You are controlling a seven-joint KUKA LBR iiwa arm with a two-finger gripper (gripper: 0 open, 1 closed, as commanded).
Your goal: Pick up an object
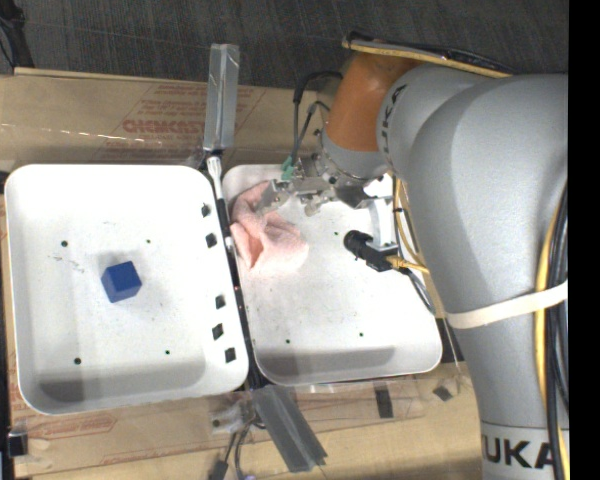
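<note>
The desk (100, 118) is covered with a brown cardboard sheet printed in red, and both white bins sit on it. The left bin (100, 353) holds one thing, a blue cube (121, 280). It rests flat on the bin's floor, left of centre and well apart from every wall. A few small dark dots mark the floor around it.

Where the two bins meet, a row of black clips (218, 303) runs along the shared rim. A grey metal bar (223, 78) stands up from the far end of that seam.

In the right bin (330, 318), a crumpled pink cloth (270, 238) lies in the far left corner, against the wall next to the seam. The rest of this bin's floor is bare white.

The gripper (280, 190) is at the cloth's far edge, pointing left toward the corner. Its tip meets the fabric in this view. Whether it is released, clenched or grasping the cloth, I cannot tell, nor whether it truly touches the cloth or hangs just above it.

The arm (480, 188) reaches in from the right, with an orange band above the wrist and a broad grey body over the right bin's right side.
</note>
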